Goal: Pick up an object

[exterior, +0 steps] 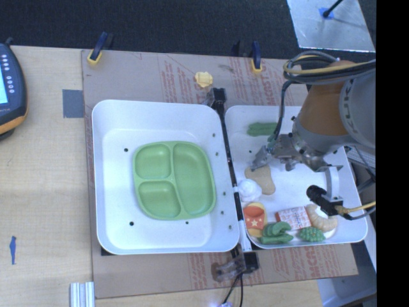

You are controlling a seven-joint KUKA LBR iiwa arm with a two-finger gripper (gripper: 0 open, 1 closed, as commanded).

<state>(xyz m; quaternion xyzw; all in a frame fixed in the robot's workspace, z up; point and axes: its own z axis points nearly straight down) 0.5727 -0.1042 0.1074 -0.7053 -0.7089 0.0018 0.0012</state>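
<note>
Tan object (263,181) lies under the arm (323,117), whose tool (261,160) hangs fingers apart, gripping nothing.

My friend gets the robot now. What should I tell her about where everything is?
Gripper: low in the right bin, fingers pointing down-left over the tan piece; nothing seen held, and open or shut is unclear.
Right bin: green pickle-shaped piece at the back; white ball by the left wall; red cup with a star, green veggies, red-and-white packet along the front.
Left bin: green divided plate.
Done: arm is at the toys.
Left: grip one and lift it.
</note>
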